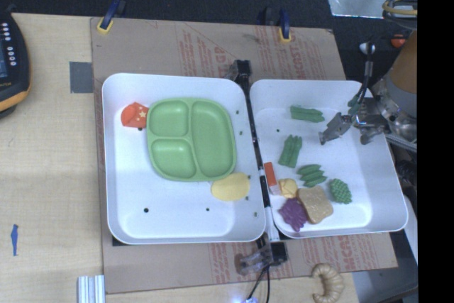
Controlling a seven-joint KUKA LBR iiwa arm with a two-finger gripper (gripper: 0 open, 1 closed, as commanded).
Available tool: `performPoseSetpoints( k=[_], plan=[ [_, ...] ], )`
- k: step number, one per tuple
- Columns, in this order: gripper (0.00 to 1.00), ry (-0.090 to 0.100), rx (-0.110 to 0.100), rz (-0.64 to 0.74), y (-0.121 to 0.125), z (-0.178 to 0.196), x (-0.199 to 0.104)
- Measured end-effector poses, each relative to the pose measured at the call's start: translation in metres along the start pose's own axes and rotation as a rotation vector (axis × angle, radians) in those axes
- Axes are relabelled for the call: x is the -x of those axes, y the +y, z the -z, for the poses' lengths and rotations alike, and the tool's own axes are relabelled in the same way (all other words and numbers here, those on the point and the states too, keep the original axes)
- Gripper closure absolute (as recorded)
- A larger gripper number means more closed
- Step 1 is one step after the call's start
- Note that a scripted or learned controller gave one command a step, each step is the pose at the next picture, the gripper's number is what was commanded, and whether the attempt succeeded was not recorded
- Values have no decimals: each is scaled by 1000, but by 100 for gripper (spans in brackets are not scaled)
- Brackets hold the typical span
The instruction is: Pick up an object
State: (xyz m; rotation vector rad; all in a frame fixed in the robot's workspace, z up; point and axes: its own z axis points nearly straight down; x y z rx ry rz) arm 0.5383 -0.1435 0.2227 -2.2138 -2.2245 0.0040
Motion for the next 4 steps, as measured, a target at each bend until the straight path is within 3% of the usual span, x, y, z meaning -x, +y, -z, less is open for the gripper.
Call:
performPoseSetpoints(
  k=[1,2,3,4],
  plan=[
    [0,1,-6,5,30,-80,-34],
    [0,0,-4,3,36,-134,-47],
    [100,-1,-2,1,37,-120,-45],
    [100,2,5,3,1,-26,-101]
  ],
)
